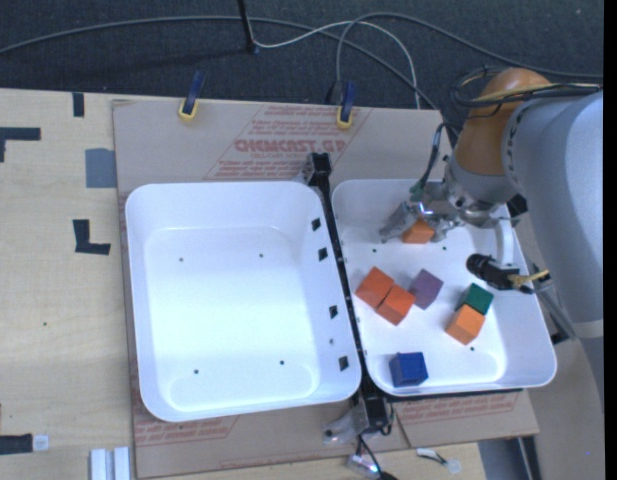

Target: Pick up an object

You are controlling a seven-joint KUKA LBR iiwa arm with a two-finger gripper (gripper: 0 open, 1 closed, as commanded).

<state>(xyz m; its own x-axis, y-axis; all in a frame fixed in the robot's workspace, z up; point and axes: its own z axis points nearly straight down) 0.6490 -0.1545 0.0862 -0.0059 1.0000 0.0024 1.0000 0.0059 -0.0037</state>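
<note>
In the camera view the gripper [420,220] is low in the right bin [523,373], near the worktop's far right corner, jaws straddling a small orange block [419,234]. How tightly they grip I cannot tell. Best to close squarely on opposite faces, then lift straight up.

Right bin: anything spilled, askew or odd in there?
Nothing stands out. The blocks all lie inside the right bin: a purple block, a blue block, and orange ones scattered at mixed angles. The gripper sits over a small orange block near the far wall.
</note>
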